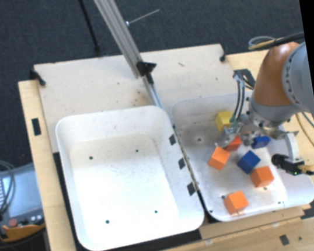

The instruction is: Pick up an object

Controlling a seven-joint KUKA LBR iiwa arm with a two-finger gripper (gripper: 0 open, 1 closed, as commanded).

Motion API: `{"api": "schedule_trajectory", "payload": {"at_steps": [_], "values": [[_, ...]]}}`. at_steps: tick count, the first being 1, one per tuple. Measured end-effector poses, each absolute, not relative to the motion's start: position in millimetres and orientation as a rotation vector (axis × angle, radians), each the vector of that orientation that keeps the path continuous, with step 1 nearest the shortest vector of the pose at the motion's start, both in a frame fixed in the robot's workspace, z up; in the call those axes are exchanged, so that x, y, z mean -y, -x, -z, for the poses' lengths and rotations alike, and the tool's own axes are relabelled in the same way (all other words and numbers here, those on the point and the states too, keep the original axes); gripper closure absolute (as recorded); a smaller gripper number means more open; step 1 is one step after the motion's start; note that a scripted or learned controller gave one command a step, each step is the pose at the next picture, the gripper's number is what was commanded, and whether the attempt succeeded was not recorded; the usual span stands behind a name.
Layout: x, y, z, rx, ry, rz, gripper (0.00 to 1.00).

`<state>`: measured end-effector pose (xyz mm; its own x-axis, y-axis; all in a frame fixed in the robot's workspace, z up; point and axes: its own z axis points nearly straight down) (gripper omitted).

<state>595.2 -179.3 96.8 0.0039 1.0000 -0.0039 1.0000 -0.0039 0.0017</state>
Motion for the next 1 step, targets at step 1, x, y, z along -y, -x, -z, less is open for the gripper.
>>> {"api": "schedule_trajectory", "payload": {"at_steps": [1], "values": [[179.9, -596.2, -109.1, -2.208, -2.226, -0.004, 1.00]]}}
